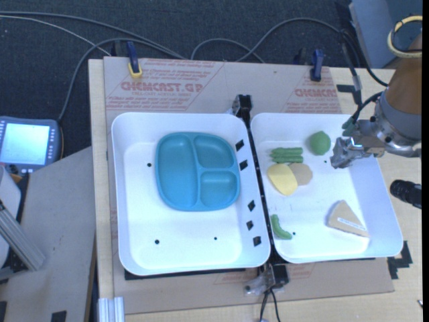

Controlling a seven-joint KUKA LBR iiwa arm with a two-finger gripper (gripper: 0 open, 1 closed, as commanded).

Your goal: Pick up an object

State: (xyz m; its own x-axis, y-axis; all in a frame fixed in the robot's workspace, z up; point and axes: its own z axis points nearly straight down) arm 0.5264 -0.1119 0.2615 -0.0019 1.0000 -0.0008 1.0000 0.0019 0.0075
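The right bin (382,200) holds several toy foods: a green round ball (319,141), a green bean pod (287,155), a yellow piece (282,178) overlapping a tan piece (303,174), a small green pepper (281,227) and a tan wedge (346,219). My gripper (342,156) hangs at the bin's upper right, just right of the green ball and a little below it. Nothing is visibly between its fingers.
The left bin (134,227) carries a blue divided plate (198,170). Black clips line the divider (248,180) between the bins. Clamps (134,64) hold the board at the back. A tablet (27,141) sits off the bench at left.
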